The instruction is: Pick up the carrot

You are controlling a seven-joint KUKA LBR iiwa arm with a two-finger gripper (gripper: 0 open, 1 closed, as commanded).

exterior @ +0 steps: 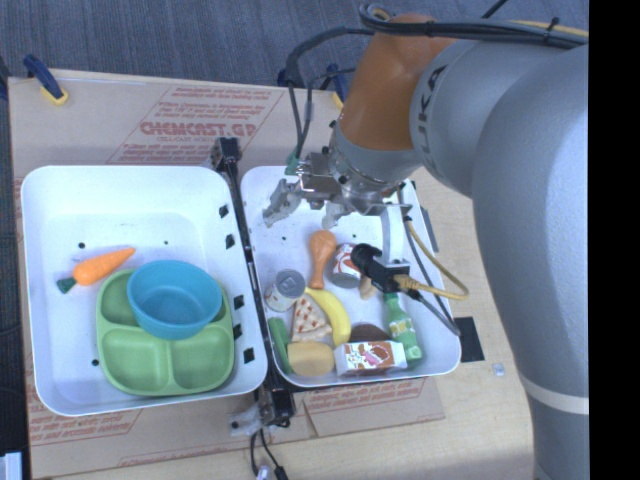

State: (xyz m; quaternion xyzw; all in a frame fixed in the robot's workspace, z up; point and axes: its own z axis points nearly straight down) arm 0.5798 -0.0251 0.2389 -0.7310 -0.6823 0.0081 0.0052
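- Presently the claw [300,194] hangs over the right bin [437,353]; whether it is parted, I cannot tell.
- Next, reach across to the carrot [99,268] in the left bin [50,193].

From my camera I see a light wooden bench [480,408] with a sheet of brown cardboard [190,118] on it, printed with red letters. Behind the bench the floor [150,13] is dark grey-blue carpet. A blue clamp [45,78] holds the cardboard's far left corner. The light is even.
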